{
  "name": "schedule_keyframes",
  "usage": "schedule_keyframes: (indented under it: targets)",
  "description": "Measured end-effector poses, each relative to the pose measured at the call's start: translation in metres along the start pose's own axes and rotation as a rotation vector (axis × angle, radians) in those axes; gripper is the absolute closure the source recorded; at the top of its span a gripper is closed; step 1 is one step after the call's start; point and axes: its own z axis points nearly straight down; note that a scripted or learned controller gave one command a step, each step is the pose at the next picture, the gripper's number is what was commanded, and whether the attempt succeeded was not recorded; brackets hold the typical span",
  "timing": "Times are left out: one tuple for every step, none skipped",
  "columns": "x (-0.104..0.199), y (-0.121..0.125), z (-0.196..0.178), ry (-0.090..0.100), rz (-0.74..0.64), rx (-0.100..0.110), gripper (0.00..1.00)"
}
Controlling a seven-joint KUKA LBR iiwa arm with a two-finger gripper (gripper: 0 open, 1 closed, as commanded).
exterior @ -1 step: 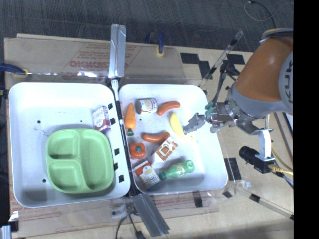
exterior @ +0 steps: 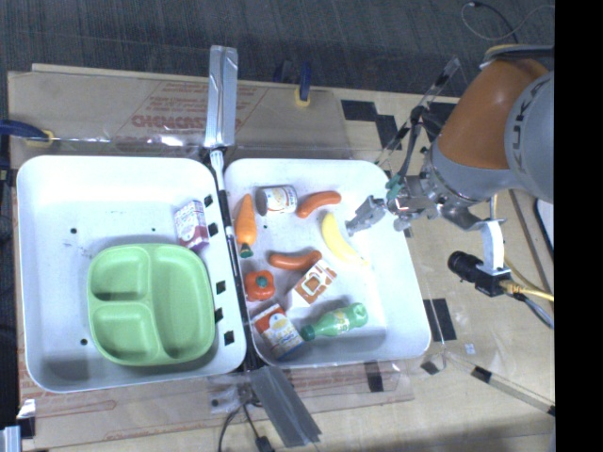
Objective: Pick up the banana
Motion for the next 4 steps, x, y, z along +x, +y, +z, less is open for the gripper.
schedule_keyframes:
  targets:
    - [-0.015, 0.034, 0.087, 0.002, -0.137, 0.0, 0.0]
    - [-0.015, 0.061, 0.13, -0.001, -0.258, -0.004, 0.0]
    - [-0.014, 0.062, 0.119, -0.002, -0.263, -0.005, 1.0]
    - [0.039, -0.009, 0.13, 0.001, -0.203, -0.002, 1.0]
